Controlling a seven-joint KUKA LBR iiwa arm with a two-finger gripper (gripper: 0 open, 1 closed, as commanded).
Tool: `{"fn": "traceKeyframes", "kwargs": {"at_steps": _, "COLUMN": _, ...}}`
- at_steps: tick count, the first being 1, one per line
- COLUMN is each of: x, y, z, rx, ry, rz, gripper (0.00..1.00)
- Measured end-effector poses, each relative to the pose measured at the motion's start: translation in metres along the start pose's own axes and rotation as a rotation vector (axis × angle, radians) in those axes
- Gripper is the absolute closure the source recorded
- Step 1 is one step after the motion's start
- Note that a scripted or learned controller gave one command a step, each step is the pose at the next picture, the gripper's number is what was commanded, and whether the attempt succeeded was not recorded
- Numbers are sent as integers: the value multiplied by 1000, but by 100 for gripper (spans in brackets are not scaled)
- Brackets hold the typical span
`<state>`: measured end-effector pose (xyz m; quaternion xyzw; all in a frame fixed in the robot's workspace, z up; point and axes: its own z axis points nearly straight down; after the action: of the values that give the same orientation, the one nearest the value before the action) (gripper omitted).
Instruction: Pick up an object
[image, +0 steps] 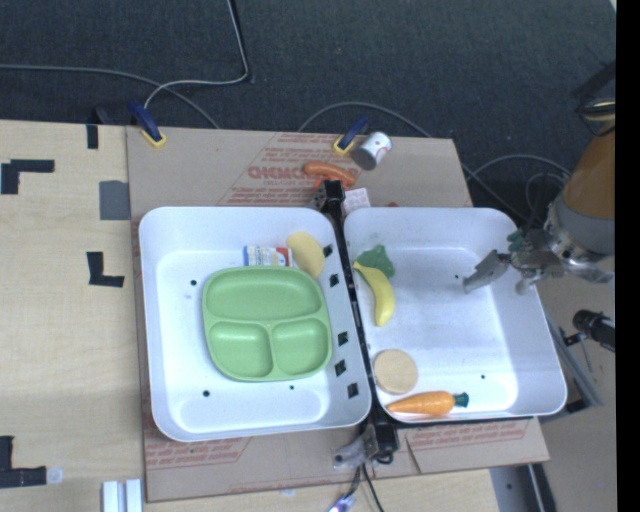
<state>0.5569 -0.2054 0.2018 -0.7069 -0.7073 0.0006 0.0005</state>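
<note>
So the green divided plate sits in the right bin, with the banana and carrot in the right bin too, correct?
Not quite. The camera view shows the green divided plate in the left bin. The banana and carrot are indeed in the right bin.

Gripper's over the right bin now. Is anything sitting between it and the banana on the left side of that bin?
Nothing visible does. The gripper hangs over bare bin floor, and the stretch of the right bin from there to the banana is open. The green toy touches the banana's far end, not the approach side.
</note>
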Motion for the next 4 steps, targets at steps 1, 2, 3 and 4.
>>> {"fn": "traceKeyframes", "kwargs": {"at_steps": 1, "x": 78, "y": 8, "z": 72, "rx": 2, "ry": 2, "rz": -1, "gripper": 0}}
{"fn": "traceKeyframes", "kwargs": {"at_steps": 2, "x": 125, "y": 20, "z": 17, "rx": -1, "ry": 1, "rz": -2, "gripper": 0}}
{"fn": "traceKeyframes", "kwargs": {"at_steps": 3, "x": 108, "y": 51, "z": 114, "rx": -4, "ry": -1, "rz": 0, "gripper": 0}}
{"fn": "traceKeyframes", "kwargs": {"at_steps": 4, "x": 111, "y": 35, "z": 111, "rx": 1, "ry": -1, "rz": 1, "gripper": 0}}
